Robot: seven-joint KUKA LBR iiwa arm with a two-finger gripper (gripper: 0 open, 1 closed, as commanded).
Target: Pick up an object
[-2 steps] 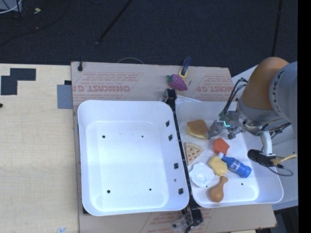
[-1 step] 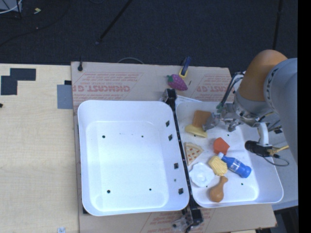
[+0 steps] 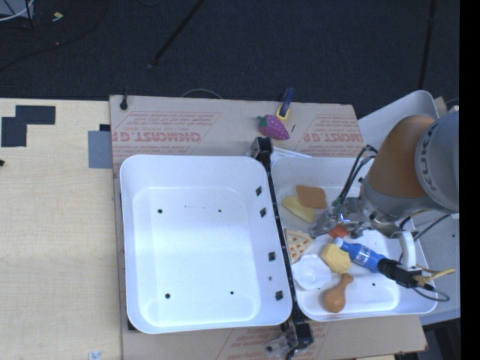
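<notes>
Crowding the right bin, toys half-hide the fingers (grip state indiscernible).

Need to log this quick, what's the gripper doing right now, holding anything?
Gripper: low over the right bin, open or shut cannot be told.

A dark carpeted floor filled the far part of the scene, with thin cables trailing across it. A light wooden bench took up the left side, marked near its far edge by black patches and a grey square. A sheet of brown printed cardboard lay on the bench toward the right, reaching the near edge. Lighting was even and flat, with no strong shadows.
</notes>
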